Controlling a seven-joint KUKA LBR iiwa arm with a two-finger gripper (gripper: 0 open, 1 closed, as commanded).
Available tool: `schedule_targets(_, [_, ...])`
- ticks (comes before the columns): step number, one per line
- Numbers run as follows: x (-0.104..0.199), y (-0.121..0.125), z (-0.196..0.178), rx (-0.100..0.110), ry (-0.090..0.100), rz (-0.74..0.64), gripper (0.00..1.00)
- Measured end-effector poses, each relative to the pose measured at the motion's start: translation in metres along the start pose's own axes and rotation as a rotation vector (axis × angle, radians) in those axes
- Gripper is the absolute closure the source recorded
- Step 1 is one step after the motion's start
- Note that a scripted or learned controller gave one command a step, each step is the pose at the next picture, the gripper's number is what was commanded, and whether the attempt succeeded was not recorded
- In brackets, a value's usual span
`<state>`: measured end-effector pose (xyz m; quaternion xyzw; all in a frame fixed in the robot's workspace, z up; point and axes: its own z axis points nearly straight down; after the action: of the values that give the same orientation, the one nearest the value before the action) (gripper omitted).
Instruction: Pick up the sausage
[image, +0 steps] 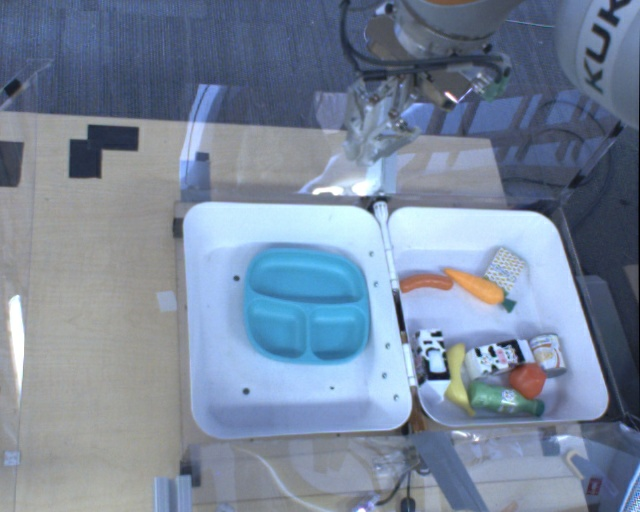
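Observation:
The sausage (426, 283), orange-red and short, lies in the right bin (560, 250) near its left wall, its right end touching the tip of a carrot (474, 286). My gripper (372, 150) hangs above the bench behind the two bins, over the far end of the divider between them, well clear of the sausage. Nothing is between its fingers, which point down and look close together.
A blue divided plate (305, 305) rests in the left bin (210, 400). The right bin also holds a patterned packet (505, 268), a milk carton (430, 356), a banana (456, 380), a green bottle (505, 401), a tomato (528, 380) and a can (547, 353).

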<state>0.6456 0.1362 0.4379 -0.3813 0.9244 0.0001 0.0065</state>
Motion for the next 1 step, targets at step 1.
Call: schedule_targets(1, [0.0266,-0.0589,0.1168,-0.001,0.003,-0.087,1.00])
